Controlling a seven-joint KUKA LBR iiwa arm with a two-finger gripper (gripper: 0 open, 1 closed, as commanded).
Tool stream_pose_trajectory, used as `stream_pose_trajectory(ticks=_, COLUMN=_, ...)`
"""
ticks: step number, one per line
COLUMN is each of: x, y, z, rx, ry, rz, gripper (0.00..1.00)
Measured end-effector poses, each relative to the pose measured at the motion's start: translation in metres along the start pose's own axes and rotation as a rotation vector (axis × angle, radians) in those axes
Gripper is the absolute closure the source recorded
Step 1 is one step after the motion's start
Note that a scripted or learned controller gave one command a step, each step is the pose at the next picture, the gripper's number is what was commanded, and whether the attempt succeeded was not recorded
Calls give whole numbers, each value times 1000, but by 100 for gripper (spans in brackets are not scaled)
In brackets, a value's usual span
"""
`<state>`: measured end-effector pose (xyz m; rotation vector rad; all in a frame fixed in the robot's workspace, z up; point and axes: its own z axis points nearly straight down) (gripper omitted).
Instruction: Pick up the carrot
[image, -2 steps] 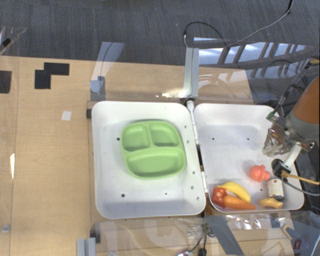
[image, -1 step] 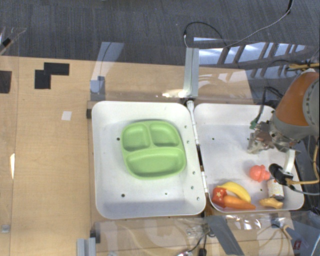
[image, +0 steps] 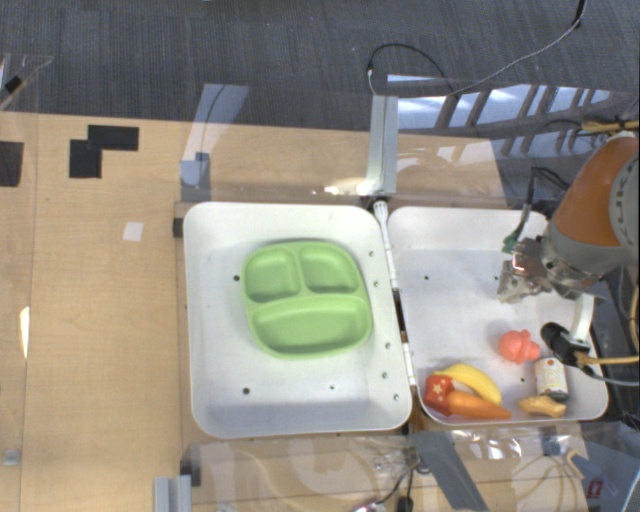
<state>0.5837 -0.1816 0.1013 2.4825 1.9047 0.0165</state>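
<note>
The gripper (image: 517, 280) is hanging over the right bin (image: 450, 300), its grip state impossible to tell, nothing visibly held; the carrot (image: 477, 405) is lying near the front wall, well apart, touching a banana (image: 473, 380) and red pepper (image: 438, 388); a green plate (image: 303, 297) is sitting in the left bin (image: 215, 330).

Dark carpet (image: 250, 50) beyond wooden bench (image: 90, 330)
</note>
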Motion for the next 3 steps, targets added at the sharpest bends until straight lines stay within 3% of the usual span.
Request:
stream_pose_trajectory(ticks=1, x=88, y=-6, z=11, rx=3, ry=4, rz=-159, gripper=100)
stream_pose_trajectory(ticks=2, x=21, y=-39, z=10, rx=2, ry=-2, rz=-80, gripper=100)
stream_pose_trajectory(ticks=3, x=31, y=-28, z=9, rx=-2, ry=-3, rz=-1164, gripper=100)
